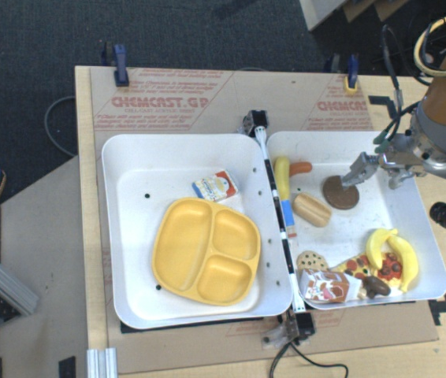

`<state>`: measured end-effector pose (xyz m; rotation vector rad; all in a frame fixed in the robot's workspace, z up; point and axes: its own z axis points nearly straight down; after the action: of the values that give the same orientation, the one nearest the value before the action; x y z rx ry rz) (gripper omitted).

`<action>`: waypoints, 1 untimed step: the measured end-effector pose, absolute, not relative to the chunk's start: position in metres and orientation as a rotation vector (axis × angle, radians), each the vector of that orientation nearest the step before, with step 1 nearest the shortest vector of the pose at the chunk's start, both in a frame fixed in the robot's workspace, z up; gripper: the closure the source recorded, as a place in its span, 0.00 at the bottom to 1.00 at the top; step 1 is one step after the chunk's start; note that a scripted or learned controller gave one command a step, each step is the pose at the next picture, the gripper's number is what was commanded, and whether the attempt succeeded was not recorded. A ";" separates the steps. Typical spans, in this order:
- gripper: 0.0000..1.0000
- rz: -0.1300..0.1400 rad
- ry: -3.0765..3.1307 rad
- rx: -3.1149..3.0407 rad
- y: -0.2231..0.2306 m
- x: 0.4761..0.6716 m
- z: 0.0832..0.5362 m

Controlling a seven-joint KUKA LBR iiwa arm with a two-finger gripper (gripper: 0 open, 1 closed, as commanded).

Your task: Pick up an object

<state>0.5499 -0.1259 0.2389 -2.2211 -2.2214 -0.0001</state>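
Fingers of the grey 2-finger gripper [374, 172] stand spread, we see, gripping nothing — poised in the right white bin [432, 239]. Just beside 1 fingertip lies a round brown disc [340, 194].

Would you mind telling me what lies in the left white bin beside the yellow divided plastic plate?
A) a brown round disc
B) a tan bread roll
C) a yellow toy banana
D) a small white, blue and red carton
D: the small white, blue and red carton lies in the left white bin just above the yellow divided plastic plate, while the other three items are in the right bin.
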 end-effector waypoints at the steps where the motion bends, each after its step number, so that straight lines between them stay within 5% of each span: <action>1: 0.00 0.004 -2.222 -2.214 -0.105 0.597 0.152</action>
<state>0.5969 -0.1053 0.1523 -2.2140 -2.2216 0.0043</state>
